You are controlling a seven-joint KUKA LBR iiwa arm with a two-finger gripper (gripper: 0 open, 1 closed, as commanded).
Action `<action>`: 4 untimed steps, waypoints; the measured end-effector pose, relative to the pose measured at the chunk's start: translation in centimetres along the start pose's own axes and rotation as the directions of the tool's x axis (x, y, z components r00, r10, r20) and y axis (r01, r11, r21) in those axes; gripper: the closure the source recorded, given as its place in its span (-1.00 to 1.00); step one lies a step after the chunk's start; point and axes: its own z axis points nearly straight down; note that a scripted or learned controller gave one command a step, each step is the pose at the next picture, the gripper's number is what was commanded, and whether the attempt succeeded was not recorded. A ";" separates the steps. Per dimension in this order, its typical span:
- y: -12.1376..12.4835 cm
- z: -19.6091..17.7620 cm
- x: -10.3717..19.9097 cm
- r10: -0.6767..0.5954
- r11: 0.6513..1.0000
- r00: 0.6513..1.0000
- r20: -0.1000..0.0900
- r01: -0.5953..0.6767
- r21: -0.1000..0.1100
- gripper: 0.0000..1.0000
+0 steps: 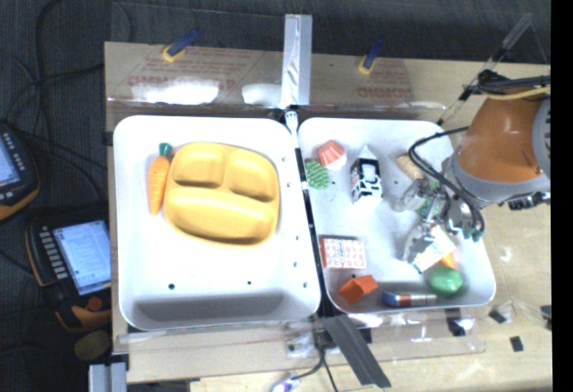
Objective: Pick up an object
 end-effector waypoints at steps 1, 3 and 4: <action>-3.2 -0.2 5.3 0.038 0.999 0.999 0.002 -0.038 -0.001 -1.00; -3.3 -0.2 5.3 0.140 0.990 0.990 0.007 -0.140 -0.001 -1.00; 0.3 -0.2 6.0 0.317 0.948 0.948 0.008 -0.317 0.001 -1.00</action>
